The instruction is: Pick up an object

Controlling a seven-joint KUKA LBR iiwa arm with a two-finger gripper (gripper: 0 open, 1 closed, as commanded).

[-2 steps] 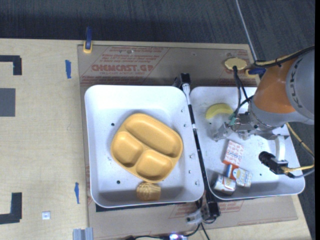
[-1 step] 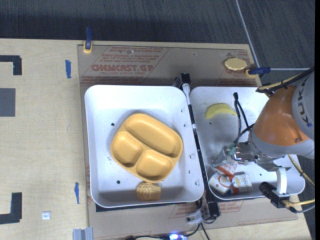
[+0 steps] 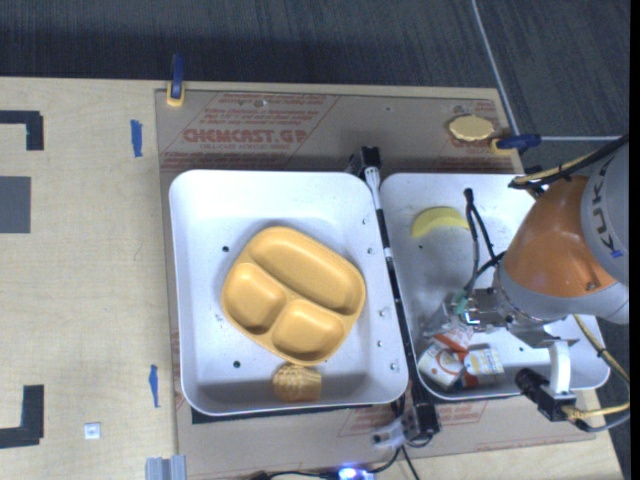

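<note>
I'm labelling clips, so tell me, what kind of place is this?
Probably a robotics lab bench: a wooden board taped with markers, two white bins, and a cabled robot arm reaching into the right one.

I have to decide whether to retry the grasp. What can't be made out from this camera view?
- Gripper: fingers hidden under the arm's wrist in the camera view.
- Small packets in the right bin: partly covered by the arm, labels too small to read.
- Yellow object: its shape is blurred.
- Arm: cut off by the right edge.
</note>
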